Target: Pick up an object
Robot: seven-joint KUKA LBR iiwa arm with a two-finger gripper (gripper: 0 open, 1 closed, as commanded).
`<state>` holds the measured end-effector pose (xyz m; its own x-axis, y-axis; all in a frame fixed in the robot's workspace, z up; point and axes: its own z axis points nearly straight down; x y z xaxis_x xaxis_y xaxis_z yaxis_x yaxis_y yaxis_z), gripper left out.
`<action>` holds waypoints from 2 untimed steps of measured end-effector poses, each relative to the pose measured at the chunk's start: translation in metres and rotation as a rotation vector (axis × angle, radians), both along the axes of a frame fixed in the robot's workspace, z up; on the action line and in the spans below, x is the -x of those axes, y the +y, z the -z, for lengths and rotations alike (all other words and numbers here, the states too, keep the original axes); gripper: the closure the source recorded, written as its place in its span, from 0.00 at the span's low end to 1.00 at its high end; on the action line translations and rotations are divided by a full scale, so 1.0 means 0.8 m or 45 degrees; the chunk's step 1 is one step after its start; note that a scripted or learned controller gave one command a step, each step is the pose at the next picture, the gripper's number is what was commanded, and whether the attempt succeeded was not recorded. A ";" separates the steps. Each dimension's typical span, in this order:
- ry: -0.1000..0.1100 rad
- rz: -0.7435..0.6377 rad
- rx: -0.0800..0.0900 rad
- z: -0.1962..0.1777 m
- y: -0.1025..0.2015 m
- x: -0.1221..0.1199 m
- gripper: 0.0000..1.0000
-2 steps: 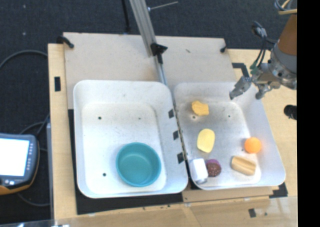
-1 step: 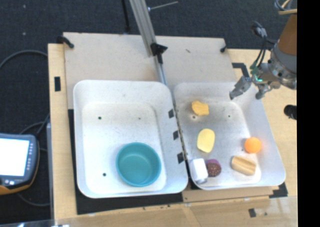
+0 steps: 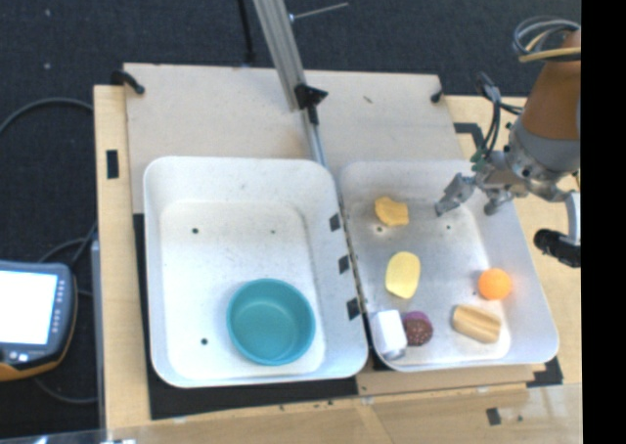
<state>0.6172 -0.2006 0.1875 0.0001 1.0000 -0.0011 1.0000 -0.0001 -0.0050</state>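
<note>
The white block (image 3: pixel 390 332) and dark ball (image 3: pixel 418 329) are seen nearest, at the right bin's (image 3: pixel 528 266) front edge, while the spread, empty fingers (image 3: pixel 473 194) are held near the back, with the yellow piece (image 3: pixel 391 211) just to their left.

Grey arm (image 3: pixel 548 144), orange band, looped cables.
</note>
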 end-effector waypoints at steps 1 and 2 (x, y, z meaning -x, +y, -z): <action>0.000 -0.001 -0.001 0.069 0.011 0.005 0.00; -0.003 0.001 0.001 0.111 0.010 0.005 0.00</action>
